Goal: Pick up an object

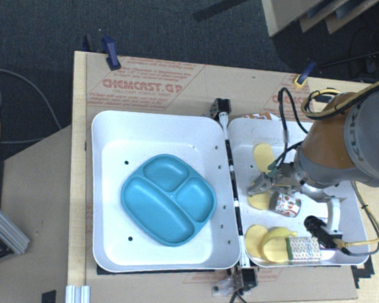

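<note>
Carefully, we should lower our gripper (270,181), whose grip state we cannot tell, squarely over the yellow piece (259,200) near the right bin's (243,129) left wall.

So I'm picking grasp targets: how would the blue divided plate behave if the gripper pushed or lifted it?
The blue divided plate looks like rigid moulded plastic, so probably stiff and light. Lying flat in the left bin, it would likely slide, not roll. Its low rim may be hard to pinch.
</note>
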`<state>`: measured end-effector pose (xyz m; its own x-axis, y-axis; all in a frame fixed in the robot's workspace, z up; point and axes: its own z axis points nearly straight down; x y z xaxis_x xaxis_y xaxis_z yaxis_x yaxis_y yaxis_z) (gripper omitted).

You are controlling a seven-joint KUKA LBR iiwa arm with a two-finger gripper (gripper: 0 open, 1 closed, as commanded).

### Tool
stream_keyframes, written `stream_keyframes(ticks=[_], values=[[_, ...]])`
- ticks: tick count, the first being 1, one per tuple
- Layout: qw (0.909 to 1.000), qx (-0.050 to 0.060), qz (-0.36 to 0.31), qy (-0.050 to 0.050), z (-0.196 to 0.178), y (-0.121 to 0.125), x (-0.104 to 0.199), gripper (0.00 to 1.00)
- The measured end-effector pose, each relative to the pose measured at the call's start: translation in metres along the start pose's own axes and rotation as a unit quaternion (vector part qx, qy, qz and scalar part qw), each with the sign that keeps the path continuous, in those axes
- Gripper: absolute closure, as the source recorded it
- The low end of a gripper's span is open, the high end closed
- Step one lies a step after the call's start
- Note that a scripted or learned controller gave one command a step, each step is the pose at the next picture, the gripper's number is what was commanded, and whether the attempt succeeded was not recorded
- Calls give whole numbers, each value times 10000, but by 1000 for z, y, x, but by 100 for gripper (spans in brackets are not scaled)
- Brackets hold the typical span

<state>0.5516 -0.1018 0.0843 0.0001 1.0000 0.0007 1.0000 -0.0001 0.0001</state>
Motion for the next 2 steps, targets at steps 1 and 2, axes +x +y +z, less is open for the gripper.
stream_keyframes(ticks=[1,2], values=[[10000,11,2,2,0,-17,5,0],[10000,-6,-3,-8,0,8,11,0]])
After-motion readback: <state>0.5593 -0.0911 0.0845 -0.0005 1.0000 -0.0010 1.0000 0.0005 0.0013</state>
